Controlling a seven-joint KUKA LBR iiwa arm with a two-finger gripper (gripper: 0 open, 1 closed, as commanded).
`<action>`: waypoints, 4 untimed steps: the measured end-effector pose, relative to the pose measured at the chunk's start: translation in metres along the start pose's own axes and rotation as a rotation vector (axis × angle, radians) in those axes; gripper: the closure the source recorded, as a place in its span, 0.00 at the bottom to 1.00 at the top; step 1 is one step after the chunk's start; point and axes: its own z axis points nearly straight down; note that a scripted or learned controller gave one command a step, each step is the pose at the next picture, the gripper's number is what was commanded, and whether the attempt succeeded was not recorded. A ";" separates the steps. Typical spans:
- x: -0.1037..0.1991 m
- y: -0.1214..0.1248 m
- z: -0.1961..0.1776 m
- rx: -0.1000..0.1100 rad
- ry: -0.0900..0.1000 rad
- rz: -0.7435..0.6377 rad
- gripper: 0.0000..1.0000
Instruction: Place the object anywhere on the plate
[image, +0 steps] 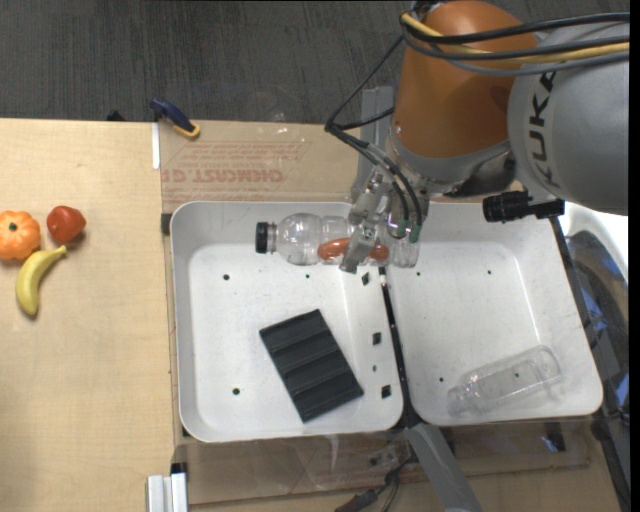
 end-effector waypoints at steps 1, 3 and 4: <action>-0.022 -0.007 -0.025 -0.002 -0.002 -0.246 1.00; 0.008 -0.016 -0.130 -0.002 -0.001 -0.222 1.00; 0.008 -0.016 -0.130 -0.002 -0.002 -0.222 0.00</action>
